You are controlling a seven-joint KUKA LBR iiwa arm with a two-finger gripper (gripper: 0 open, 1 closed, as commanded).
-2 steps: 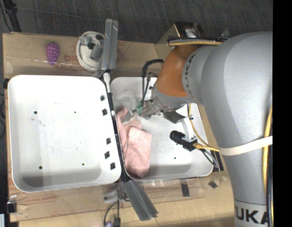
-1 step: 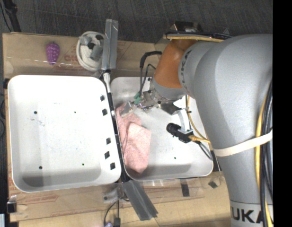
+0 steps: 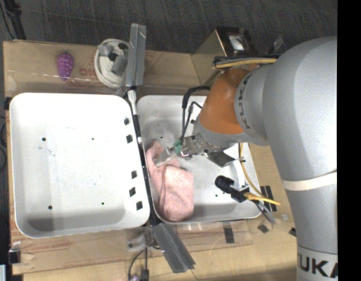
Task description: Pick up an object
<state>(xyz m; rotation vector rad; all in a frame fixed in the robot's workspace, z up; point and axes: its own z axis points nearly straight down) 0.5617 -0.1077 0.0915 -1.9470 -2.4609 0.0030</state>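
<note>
- Pink cloth [image 3: 171,189] lies in the right bin [image 3: 164,111], against its left wall.
- Over that bin the gripper [image 3: 180,149] hangs by the cloth's far end; whether wide or narrow cannot be told.

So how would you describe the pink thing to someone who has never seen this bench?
Find the two white bins and take the right bin, the one the grey arm reaches over. Against its left wall, beside the gripper, lies a soft pink cloth bundle. It is the only pink item; the small purple object lies outside the bins.
</note>
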